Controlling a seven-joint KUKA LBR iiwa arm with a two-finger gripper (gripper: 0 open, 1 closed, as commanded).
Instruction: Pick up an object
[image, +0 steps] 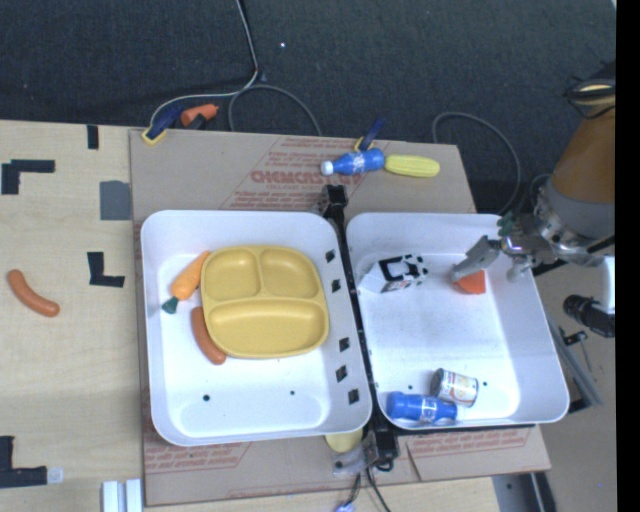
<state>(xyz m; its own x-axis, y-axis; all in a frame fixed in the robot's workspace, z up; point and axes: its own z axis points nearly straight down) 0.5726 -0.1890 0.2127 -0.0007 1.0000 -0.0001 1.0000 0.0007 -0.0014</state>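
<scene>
**Gripper Over Right Bin, Beside Orange Block**

The grey arm with its orange band (590, 165) enters from the 3 o'clock side of the view. Its two-finger gripper (478, 262) hangs over the upper right part of the right-hand shallow white bin (545, 330). One grey finger (470, 264) slants down toward 8 o'clock; whether the fingers stand apart or together cannot be told from this angle, and nothing is seen held between them.

Contents of the right bin:
- A small orange block (472, 283) lies just beside the finger, at its 5 o'clock. Contact cannot be confirmed.
- A black-and-white patterned packet (401, 272) lies toward the bin's 10 o'clock, well apart from the gripper.
- A small tin can with a pale label (457, 385) lies on its side near the 6 o'clock wall.
- A blue plastic bottle (420, 407) lies just beside the can, at its 7 o'clock.

Contents of the left-hand shallow white bin (160, 400):
- A yellow three-compartment plastic plate (265, 300) sits in the upper half.
- An orange toy carrot (186, 281) rests against the plate's 9 o'clock edge.
- An orange-brown toy sausage (208, 338) lies at the plate's 7 o'clock, partly under its rim.

Outside the bins:
- A blue-and-yellow toy tool (385, 164) lies on the cardboard at 12 o'clock.
- A second orange-brown sausage (33, 293) lies on the wooden bench at 9 o'clock.
</scene>
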